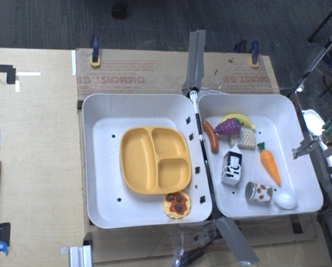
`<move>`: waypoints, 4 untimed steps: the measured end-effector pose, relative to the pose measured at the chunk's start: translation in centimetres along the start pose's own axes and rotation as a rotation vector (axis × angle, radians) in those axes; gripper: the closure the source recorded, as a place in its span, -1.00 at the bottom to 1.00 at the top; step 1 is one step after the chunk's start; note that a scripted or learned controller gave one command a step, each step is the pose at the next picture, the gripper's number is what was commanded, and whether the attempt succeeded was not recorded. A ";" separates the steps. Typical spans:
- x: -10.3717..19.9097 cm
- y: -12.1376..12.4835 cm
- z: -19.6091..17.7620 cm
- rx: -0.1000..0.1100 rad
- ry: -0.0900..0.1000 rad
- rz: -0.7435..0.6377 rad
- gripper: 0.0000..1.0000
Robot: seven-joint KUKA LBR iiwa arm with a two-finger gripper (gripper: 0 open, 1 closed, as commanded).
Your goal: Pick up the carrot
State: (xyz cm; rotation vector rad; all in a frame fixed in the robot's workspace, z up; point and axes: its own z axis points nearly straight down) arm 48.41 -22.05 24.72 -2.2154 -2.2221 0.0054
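The carrot [269, 165] lies in the right bin [299, 128] beside a can [258, 192] — likely light, rigid, smooth plastic, best gripped across its thick upper half; end effector [306, 148] state unclear.

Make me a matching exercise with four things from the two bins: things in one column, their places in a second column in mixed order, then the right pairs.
Things:
1. carrot
2. yellow plate
3. egg
4. small pizza

Places:
A. middle of left bin
B. right bin, near-right corner
C. left bin, near edge, beside the plate
D. right bin, right of the black-and-white carton

Pairs: 1-D, 2-A, 3-B, 4-C
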 end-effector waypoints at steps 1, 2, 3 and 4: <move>0.9 1.3 14.2 -0.001 0.001 -0.132 -1.00; 0.9 1.4 13.5 0.001 0.002 -0.129 1.00; 7.1 3.7 15.1 -0.015 -0.004 -0.001 1.00; 12.9 0.7 5.6 -0.001 -0.001 -0.139 1.00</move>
